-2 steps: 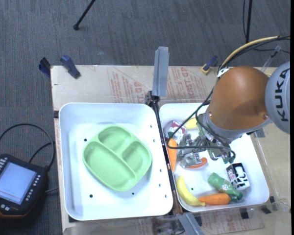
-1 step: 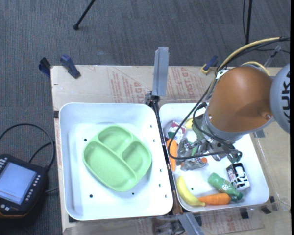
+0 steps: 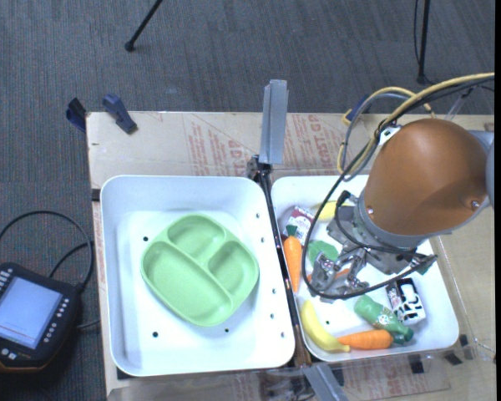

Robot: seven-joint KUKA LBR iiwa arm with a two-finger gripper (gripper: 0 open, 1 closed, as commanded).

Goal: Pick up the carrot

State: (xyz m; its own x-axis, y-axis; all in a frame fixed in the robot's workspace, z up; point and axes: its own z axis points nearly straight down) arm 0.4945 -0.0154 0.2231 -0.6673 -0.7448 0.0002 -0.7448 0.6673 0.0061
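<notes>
Two orange carrots lie in the right bin (image 3: 447,324). One carrot (image 3: 293,260) lies lengthwise along the bin's left wall. The other carrot (image 3: 366,339) lies crosswise near the front wall, its green top to the right. My gripper (image 3: 336,274) hangs low over the middle of the bin, just right of the first carrot and above the second. The arm's big orange-brown body (image 3: 426,178) hides the bin's back right part. Cables crowd the gripper, and nothing shows clearly held in it.
A yellow banana (image 3: 317,327) lies at the bin's front left beside the crosswise carrot. A green item (image 3: 372,310), a black-and-white item (image 3: 407,301) and a red-purple packet (image 3: 299,220) also lie in the right bin. The left bin (image 3: 117,224) holds a green divided plate (image 3: 200,267).
</notes>
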